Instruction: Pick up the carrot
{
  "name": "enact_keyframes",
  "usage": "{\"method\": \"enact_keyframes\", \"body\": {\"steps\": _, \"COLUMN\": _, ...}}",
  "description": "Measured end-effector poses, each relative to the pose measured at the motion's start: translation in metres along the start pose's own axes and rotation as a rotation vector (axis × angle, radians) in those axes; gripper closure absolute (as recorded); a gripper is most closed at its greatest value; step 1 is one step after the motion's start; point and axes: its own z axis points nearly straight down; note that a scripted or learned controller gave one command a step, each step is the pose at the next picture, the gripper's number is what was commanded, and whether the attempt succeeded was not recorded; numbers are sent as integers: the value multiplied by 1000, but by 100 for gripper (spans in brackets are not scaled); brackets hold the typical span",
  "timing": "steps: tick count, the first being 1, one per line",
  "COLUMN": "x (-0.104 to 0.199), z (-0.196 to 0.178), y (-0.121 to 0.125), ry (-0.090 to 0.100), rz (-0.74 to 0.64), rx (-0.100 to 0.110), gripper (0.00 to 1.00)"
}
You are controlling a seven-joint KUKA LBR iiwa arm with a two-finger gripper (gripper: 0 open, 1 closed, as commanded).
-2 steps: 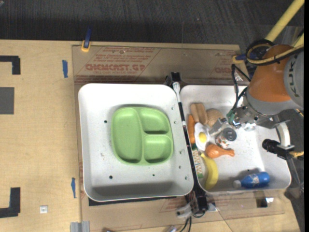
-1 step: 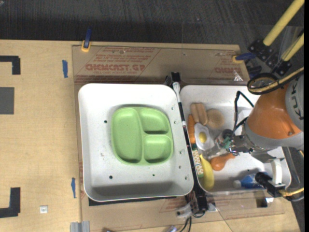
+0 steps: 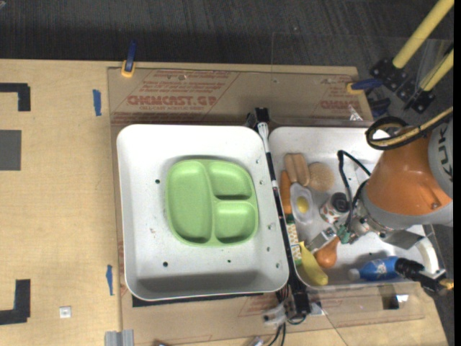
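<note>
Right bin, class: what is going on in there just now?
A grey and orange arm reaches into the right bin, which holds toy food. Its claw sits low among the items, beside an orange pear-shaped piece. The carrot lies by the bin's left wall, untouched. The left bin holds a green tray.

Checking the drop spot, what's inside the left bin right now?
The left bin holds one green divided plate, its three sections bare. Whatever lies under the plate is covered.
</note>
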Motion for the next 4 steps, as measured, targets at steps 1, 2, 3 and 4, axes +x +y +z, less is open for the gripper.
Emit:
{"method": "enact_keyframes", "body": {"steps": 1, "x": -3, "z": -12, "y": 3, "ry": -13, "rz": 4, "rx": -13, "gripper": 100}}
{"method": "enact_keyframes", "body": {"steps": 2, "x": -3, "z": -11, "y": 3, "ry": -12, "rz": 3, "rx": -12, "gripper": 0}}
{"method": "enact_keyframes", "body": {"steps": 3, "x": -4, "z": 0, "y": -1, "ry": -2, "rz": 17, "rx": -3, "gripper": 0}}
{"method": "enact_keyframes", "body": {"steps": 4, "x": -68, "z": 2, "y": 58, "ry": 2, "rz": -15, "rx": -2, "gripper": 0}}
